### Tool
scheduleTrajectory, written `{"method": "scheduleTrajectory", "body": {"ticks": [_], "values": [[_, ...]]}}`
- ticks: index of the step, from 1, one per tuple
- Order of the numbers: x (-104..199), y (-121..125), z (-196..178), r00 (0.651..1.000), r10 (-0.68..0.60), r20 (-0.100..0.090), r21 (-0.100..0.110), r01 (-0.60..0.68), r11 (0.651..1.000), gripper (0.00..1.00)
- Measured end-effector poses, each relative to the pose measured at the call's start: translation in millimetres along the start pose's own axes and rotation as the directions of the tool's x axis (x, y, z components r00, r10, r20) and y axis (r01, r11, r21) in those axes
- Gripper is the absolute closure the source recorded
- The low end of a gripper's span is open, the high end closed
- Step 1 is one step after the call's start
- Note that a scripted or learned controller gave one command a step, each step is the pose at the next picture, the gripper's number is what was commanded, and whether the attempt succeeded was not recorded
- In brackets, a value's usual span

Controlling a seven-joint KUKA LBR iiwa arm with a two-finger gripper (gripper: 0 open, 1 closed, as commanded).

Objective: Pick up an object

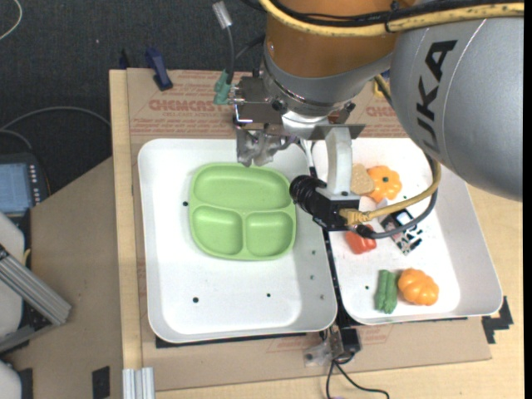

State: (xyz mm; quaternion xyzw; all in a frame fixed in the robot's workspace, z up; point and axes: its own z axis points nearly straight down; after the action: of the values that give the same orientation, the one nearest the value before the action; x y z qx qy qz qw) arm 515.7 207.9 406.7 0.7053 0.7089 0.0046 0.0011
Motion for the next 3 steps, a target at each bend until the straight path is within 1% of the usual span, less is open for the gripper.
{"method": "scheduleTrajectory", "body": {"ticks": [1, 2, 3], "values": [[-48, -36, -89, 1.000, 0.008, 0.000, -0.004, -0.008, 1.000, 1.00], [-94, -39, 46, 1.000, 0.011, 0.011, 0.023, -0.011, 1.000, 1.00], [-54, -36, -90, 1.000, -0.001, -0.002, -0.008, 0.001, 1.000, 1.00]]}}
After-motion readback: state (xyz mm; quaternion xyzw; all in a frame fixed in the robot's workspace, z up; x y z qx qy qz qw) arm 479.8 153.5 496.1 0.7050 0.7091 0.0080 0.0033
